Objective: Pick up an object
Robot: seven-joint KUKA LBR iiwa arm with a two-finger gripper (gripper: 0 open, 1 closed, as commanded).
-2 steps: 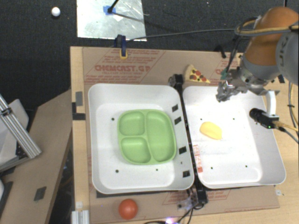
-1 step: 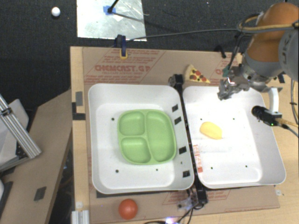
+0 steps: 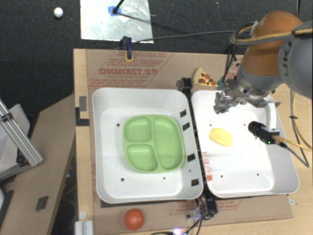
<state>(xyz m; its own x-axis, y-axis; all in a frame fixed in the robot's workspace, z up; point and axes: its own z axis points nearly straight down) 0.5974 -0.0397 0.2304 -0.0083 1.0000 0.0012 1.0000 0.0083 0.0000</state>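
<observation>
A grey robot arm (image 3: 274, 58) hangs its gripper (image 3: 223, 103) over the far end of the right white bin (image 3: 274, 180); whether the gripper is open or closed cannot be told. A yellow object (image 3: 221, 136) lies in that bin, apart from the gripper. A green divided tray (image 3: 152, 143) sits in the left bin (image 3: 105, 131); an orange ball (image 3: 133, 219) rests on the table (image 3: 58, 146).
</observation>
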